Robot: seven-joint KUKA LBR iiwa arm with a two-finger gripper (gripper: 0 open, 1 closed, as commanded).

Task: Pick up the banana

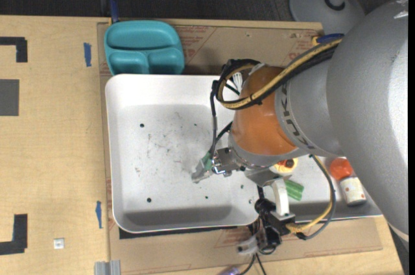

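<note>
My gripper (204,168) hangs low over the floor of the view's left bin (139,137), near its right wall. My own wrist covers it from above, so I cannot tell whether it stands apart or together; I claim no hold. The banana (285,166), I judge, is the small yellow patch peeping from under my orange band in the right bin (318,203), close to a green piece (294,191) and an orange-and-white bottle (347,179); too little shows to be sure. I take this as the approach, the grasp not yet made; next I must cross the wall between the bins, centre over that patch, and come down opened.
</note>
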